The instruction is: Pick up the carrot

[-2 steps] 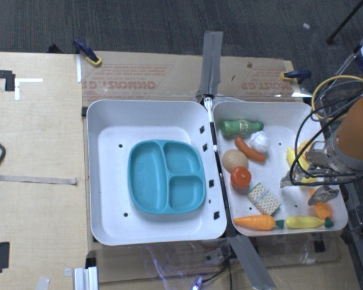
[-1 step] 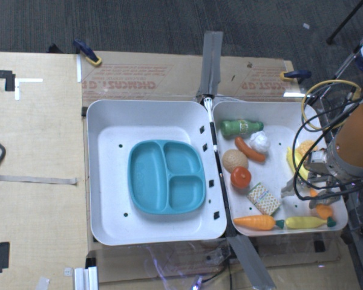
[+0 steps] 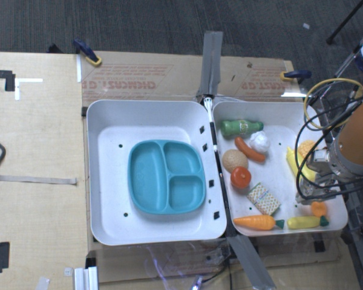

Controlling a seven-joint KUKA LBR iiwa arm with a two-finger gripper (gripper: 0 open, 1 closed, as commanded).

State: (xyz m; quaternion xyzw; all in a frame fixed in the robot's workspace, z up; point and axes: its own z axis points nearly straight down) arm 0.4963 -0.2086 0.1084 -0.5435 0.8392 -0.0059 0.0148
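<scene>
The carrot [image 3: 254, 222] is orange with a green stem end. It lies flat along the front wall of the right bin [image 3: 278, 110], pointing left. My gripper [image 3: 313, 189] hangs low over the right side of that bin, under a tangle of cables, well to the right of the carrot and a little behind it. Nothing of the carrot is at the gripper.
In the right bin are a green bottle [image 3: 242, 126], a sausage [image 3: 249, 149], a white garlic bulb [image 3: 260, 141], a brown roll [image 3: 235, 159], a tomato [image 3: 241, 177], a patterned box [image 3: 264, 198], a yellow vegetable [image 3: 307, 223] and a small orange piece [image 3: 318, 208]. The left bin [image 3: 109, 162] holds a blue divided plate [image 3: 167, 177].
</scene>
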